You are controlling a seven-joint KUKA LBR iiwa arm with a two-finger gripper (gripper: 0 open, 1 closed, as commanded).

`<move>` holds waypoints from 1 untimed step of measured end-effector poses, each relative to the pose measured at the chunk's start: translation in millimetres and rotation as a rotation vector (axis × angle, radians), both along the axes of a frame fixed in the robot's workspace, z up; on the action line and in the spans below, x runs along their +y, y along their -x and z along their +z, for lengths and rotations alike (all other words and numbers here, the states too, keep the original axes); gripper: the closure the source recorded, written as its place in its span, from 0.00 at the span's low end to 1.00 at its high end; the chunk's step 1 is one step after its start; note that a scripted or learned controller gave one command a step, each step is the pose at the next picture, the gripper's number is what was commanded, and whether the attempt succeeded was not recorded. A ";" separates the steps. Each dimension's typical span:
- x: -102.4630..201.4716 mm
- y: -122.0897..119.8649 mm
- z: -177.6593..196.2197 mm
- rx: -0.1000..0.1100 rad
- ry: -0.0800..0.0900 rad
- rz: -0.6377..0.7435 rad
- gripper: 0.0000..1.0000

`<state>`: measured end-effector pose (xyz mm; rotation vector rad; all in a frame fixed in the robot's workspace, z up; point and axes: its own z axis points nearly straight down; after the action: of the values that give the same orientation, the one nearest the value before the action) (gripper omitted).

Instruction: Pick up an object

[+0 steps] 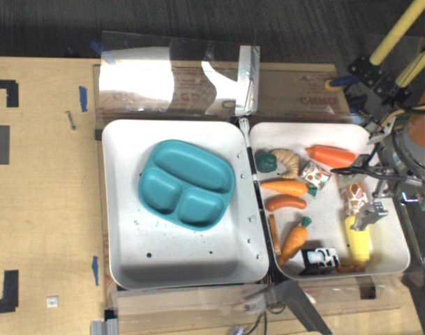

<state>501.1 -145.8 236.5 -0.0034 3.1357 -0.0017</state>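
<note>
The right white bin [400, 253] holds several toy foods. Among them are a yellow bottle [359, 243], a patterned red-and-white packet [355, 195], a small carton [315, 175], an orange-red carrot [331, 155], a croissant [287, 160] and a green piece [266, 162]. More carrots [285, 185] [294, 239], a sausage [285, 202] and a black-and-white item [318, 257] lie toward the bin's left and front. My gripper [371, 204] hangs over the bin's right side, just above the yellow bottle and beside the patterned packet. Nothing is visibly held.
The left white bin [128, 257] carries a teal divided plate [186, 183]. A clear plastic wall [198, 82] stands behind both bins. Yellow-handled equipment [397, 30] sits at the back right, near the arm [414, 145].
</note>
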 end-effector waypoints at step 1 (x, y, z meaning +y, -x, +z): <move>8.3 -103.5 -103.9 0.009 -0.004 -0.069 0.00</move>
<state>604.6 -137.5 132.6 0.1047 3.1434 0.0044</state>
